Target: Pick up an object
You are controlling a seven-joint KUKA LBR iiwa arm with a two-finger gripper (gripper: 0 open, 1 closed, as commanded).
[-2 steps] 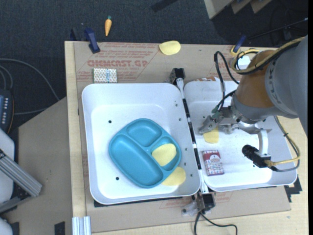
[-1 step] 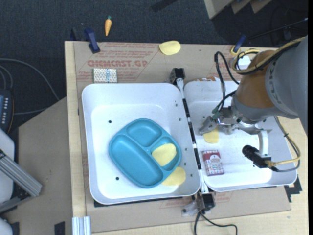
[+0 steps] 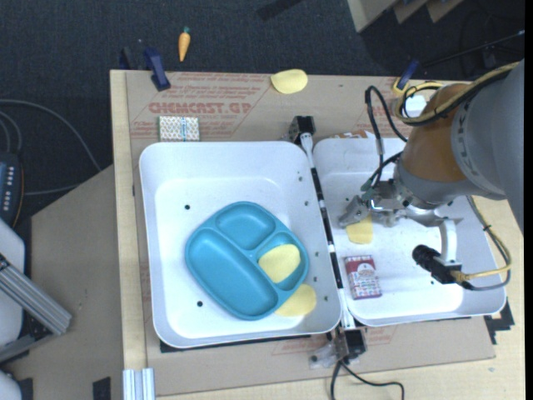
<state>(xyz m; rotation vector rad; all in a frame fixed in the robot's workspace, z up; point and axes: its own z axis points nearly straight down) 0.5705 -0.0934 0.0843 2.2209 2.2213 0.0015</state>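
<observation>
At the bench's near edge, cables and a clamp sit below the seam between the two bins. The right bin holds a small red box lying flat close to its near left corner, and a little farther in lies a yellow piece, well clear of the box. The gripper hangs just above and beside that yellow piece, its fingertips pointing left toward the seam; nothing is visible between them, and how far apart they stand I cannot tell from this angle. The arm, grey with an orange band, comes in from the right and covers much of the right bin's far half. In the left bin a blue divided plate lies tilted across the middle; a yellow lump rests in its right compartment, and another yellow lump lies on the bin floor touching the plate's near right rim. Beyond the left bin's far left corner a small patterned packet lies on the bench board. A yellow chip sits at the board's far edge, a blue clip at its far left corner, and a small orange carrot lies on the dark floor past it.
</observation>
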